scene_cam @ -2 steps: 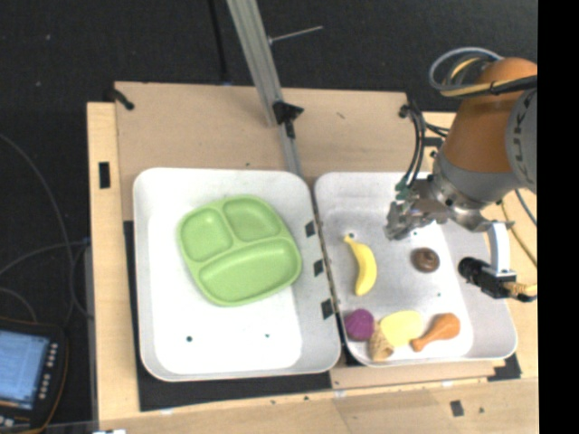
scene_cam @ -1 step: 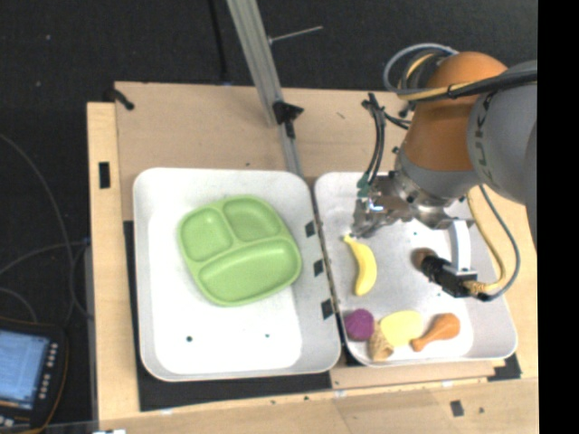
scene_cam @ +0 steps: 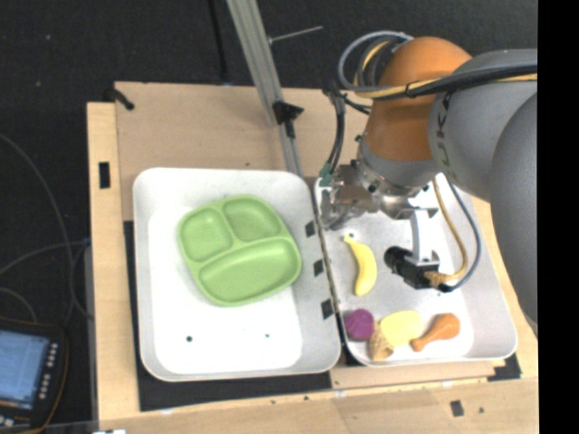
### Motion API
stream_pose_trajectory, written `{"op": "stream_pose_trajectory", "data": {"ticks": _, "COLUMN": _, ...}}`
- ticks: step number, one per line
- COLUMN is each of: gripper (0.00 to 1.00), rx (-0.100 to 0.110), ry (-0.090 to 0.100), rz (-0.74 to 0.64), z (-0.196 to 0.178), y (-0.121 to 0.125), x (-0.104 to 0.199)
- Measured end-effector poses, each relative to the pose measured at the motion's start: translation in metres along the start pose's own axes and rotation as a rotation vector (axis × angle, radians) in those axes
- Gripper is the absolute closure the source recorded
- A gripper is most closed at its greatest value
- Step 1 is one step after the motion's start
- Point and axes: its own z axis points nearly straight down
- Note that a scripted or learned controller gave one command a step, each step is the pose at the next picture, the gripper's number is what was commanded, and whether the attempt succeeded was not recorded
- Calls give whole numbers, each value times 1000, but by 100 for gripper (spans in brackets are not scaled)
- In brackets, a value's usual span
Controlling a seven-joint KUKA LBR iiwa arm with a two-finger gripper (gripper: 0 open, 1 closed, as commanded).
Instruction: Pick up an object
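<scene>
The arm [scene_cam: 425, 107] reaches in from 3 o'clock and hangs over the right bin [scene_cam: 493, 319], its hand [scene_cam: 342, 208] low at that bin's 10 o'clock corner, close by the wall shared with the left bin [scene_cam: 149, 269]. Whether the hand is spread or pressed together I cannot tell; nothing shows between its tips. It sits just above the banana's [scene_cam: 362, 266] upper end, so the banana looks like the likely target. That banana lies lengthwise near the left wall of the right bin. Toward 6 o'clock in the same bin lie a purple piece [scene_cam: 359, 323], a yellow piece [scene_cam: 399, 324] and a drumstick [scene_cam: 437, 330], clustered together. The left bin holds a green divided plate [scene_cam: 240, 251], turned askew.
</scene>
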Motion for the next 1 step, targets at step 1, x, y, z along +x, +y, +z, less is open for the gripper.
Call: {"op": "stream_pose_trajectory", "data": {"ticks": 1, "gripper": 100, "rx": 1, "ry": -1, "rz": 1, "z": 6, "y": 18, "x": 49}}
